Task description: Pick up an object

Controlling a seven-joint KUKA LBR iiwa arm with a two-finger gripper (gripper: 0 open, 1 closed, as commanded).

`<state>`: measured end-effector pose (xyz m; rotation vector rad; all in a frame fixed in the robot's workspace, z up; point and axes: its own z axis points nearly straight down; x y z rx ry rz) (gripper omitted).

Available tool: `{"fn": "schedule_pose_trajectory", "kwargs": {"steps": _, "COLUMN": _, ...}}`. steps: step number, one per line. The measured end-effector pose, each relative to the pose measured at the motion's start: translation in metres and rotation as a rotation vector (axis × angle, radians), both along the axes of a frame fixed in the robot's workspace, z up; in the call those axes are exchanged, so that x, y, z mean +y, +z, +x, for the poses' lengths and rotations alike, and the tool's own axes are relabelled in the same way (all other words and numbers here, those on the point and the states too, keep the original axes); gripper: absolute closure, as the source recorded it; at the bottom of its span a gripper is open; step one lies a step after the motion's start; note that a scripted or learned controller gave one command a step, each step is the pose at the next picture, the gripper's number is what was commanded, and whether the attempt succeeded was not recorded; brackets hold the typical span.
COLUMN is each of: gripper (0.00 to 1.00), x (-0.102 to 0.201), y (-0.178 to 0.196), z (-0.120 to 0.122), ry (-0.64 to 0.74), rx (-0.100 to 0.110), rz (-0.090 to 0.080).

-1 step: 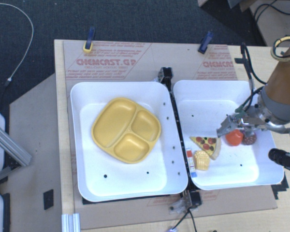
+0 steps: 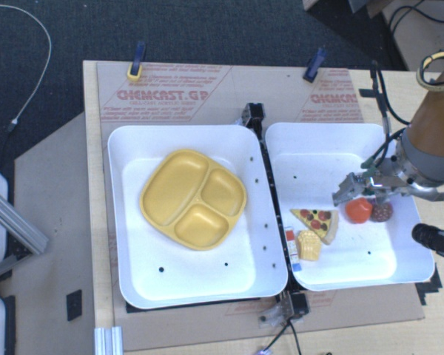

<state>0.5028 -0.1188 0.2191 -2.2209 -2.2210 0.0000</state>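
Red tomato (image 2: 359, 211) in right bin (image 2: 333, 268), just under my gripper (image 2: 366, 191), dark round thing (image 2: 382, 212) beside it. Fingers' spread: cannot tell. Pizza slice (image 2: 318, 221), corn (image 2: 308, 245) nearby. Yellow tray (image 2: 194, 198) in left bin (image 2: 192, 283).

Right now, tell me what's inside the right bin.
The right bin holds a pizza slice, a yellow corn piece, a red tomato-like ball and a dark round item. The gripper covers part of the floor beneath it.
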Motion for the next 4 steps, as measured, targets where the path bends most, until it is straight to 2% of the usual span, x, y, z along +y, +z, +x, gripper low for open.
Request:
{"fn": "schedule_pose_trajectory", "kwargs": {"steps": 3, "gripper": 0.00, "x": 0.008, "y": -0.137, "z": 0.000, "ry": -0.001, "rx": 0.003, "rz": 0.001}}
{"fn": "schedule_pose_trajectory", "kwargs": {"steps": 4, "gripper": 1.00, "x": 0.007, "y": -0.124, "z": 0.001, "ry": -0.002, "rx": -0.001, "rz": -0.001}}
